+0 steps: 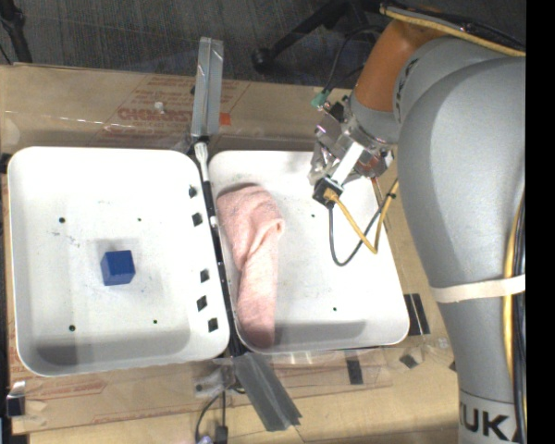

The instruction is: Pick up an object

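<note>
A pink cloth (251,257) lies bunched along the left side of the right bin (351,313), against the divider. A small blue cube (117,266) sits in the left bin (37,340). My gripper (326,176) hangs over the right bin's far right part, above and to the right of the cloth, apart from it. I see nothing held at its tip.
A yellow and black cable (356,239) loops down from the wrist over the right bin. The big grey arm (462,155) covers the bench's right side. A grey bar (206,86) stands at the back between the bins; another (264,394) lies at the front.
</note>
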Available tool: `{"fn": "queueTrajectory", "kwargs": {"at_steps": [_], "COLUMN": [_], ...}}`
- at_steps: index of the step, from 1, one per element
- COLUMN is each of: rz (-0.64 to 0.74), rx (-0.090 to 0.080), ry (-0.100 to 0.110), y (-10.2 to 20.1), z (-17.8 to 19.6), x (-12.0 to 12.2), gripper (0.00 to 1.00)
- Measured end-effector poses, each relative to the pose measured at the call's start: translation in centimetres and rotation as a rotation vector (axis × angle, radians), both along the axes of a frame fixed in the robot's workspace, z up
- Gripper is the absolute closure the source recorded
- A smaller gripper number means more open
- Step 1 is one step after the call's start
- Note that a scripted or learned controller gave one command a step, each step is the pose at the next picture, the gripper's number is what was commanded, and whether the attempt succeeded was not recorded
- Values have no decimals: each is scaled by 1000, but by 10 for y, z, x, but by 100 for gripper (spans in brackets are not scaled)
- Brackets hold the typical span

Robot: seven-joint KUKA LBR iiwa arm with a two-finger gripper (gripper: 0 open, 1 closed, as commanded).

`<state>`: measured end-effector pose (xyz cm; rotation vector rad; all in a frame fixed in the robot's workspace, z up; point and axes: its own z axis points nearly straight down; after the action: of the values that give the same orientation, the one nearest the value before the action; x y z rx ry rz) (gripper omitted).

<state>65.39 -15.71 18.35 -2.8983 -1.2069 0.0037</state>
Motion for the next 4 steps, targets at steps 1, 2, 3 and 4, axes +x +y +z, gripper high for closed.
{"fn": "queueTrajectory", "kwargs": {"at_steps": [1,2,3,4], "rz": [9,72,293,294], "rx": [2,1,0,0], "ry": [4,5,-1,-1], "y": [2,-33,-31,-30], "z": [9,-50,14,14], "x": [0,-68,-36,-36], "gripper": [100,100,100,0]}}
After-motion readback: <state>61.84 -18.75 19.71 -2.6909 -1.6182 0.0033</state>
